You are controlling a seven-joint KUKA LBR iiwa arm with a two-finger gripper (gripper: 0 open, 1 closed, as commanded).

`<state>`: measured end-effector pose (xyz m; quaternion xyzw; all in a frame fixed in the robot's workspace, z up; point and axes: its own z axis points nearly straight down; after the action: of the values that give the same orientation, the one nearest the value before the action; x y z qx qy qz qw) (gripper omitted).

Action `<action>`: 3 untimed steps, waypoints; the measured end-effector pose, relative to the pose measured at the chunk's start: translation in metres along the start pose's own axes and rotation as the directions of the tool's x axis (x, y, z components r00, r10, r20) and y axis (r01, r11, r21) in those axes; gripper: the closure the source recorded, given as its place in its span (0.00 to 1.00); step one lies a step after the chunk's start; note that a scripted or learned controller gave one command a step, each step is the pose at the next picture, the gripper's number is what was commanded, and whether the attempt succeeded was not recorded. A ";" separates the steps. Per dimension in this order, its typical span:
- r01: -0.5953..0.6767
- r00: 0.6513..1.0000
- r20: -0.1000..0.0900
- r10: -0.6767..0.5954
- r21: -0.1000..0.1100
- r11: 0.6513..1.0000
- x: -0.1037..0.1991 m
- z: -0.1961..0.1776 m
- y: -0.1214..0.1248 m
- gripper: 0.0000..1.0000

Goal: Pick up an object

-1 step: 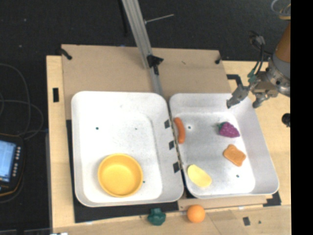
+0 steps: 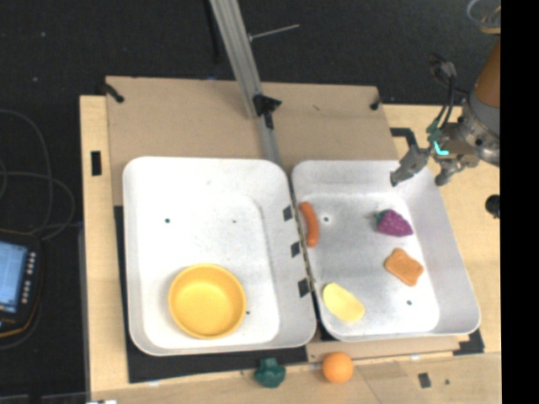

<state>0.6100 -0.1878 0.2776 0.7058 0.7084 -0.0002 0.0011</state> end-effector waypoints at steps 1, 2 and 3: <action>-0.004 1.000 0.000 0.004 0.006 1.000 -0.004 0.059 -0.008 0.00; -0.004 1.000 -0.001 0.004 0.006 1.000 -0.001 0.116 -0.018 0.00; -0.005 1.000 0.000 0.005 0.003 1.000 -0.002 0.158 -0.017 0.00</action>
<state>0.5932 -0.1900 0.1195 0.7074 0.7068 -0.0014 0.0000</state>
